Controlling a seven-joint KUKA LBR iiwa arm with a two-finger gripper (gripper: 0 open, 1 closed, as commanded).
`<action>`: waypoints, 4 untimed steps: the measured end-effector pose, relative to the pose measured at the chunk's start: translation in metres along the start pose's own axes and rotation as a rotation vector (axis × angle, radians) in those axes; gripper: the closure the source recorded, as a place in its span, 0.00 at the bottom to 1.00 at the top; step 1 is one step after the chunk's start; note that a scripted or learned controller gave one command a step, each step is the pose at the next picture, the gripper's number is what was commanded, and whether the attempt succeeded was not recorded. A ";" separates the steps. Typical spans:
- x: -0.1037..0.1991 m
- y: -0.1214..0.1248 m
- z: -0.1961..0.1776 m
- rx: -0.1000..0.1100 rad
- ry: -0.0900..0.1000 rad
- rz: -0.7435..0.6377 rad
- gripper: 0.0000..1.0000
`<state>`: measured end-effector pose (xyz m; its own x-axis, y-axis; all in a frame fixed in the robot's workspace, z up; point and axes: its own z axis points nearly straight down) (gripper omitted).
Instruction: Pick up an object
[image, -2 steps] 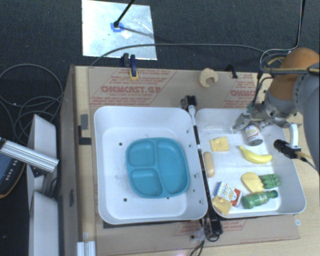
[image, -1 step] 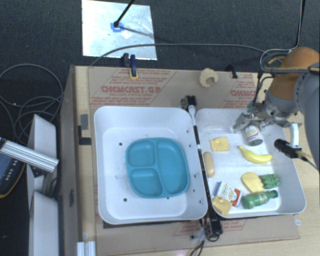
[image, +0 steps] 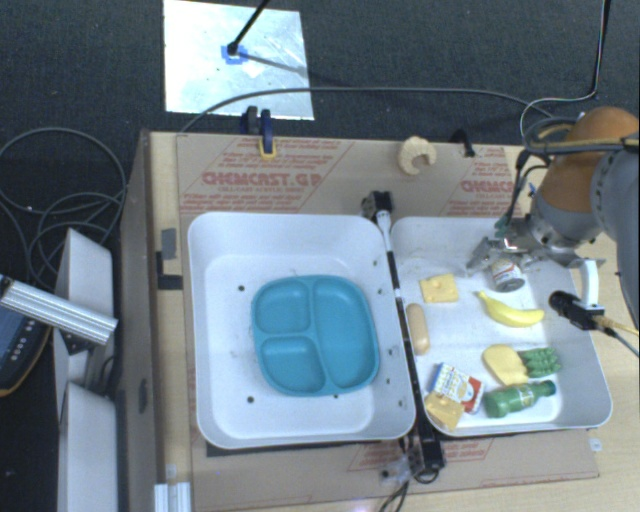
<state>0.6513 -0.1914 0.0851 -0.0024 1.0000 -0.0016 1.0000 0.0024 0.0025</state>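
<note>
Claw (image: 503, 262) is low in the right bin (image: 590, 405), at its back area. A small can (image: 507, 275) sits right at the fingertips, but whether the fingers are apart or clamped on it can't be told from this angle.

Right bin contents: banana (image: 511, 311) just in front of the can, yellow cheese block (image: 439, 290) to its left, bread roll (image: 418, 328) along the divider, green bottle (image: 516, 397) near the front wall, a snack packet (image: 452, 384) beside it.

Left bin (image: 215, 245) holds a blue divided plate (image: 314, 333), centred.
</note>
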 end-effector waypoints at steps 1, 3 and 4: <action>-0.015 0.018 -0.007 -0.002 0.000 -0.001 0.00; -0.013 0.019 -0.012 -0.005 -0.002 -0.004 1.00; -0.016 -0.052 -0.076 -0.001 -0.001 0.001 1.00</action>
<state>0.5995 -0.2072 0.1607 -0.0009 1.0000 -0.0022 1.0000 0.0010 0.0039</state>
